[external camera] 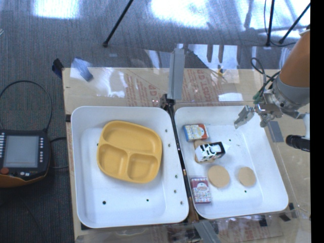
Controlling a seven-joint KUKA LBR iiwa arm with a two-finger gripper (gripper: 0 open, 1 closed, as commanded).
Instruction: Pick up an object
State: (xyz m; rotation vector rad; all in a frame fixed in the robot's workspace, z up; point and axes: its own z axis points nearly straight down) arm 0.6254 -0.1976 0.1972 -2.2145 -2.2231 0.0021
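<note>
The scene is brightly and evenly lit. Strong window glare is thrown across the floor (167, 19) at the top, where detail is washed out to pale blue-white. Reflections are seen on the clear sheet over the table (116, 85). The two white bins (81, 130) are nearly overexposed, and only soft shadows are cast. Slight softness is noted throughout

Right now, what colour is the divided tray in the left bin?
Yellow tray, plain, seen in the camera view.
</note>
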